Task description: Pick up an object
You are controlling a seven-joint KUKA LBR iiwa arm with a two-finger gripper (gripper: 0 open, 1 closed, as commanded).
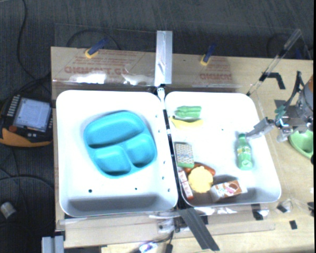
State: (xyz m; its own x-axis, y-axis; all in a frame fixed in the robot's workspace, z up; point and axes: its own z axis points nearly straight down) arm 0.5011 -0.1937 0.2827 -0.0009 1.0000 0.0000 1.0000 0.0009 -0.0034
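Observation:
The right bin [263,157] holds several small objects. A green bottle [244,153] lies near its right wall. A green item [188,111] rests on a yellow banana-like piece [186,122] at the far left corner. A grey grater-like block [184,153], a round yellow and orange item [200,178] and a small carton [226,189] sit along the near side. My gripper [269,125] reaches in over the bin's right rim, just above and to the right of the green bottle. I see nothing held in it.
The left bin [73,194] carries a blue divided plate [120,142]. A green bowl-like thing [303,142] sits outside the right bin by the arm. A metal post [164,57] stands behind the wall between the bins.

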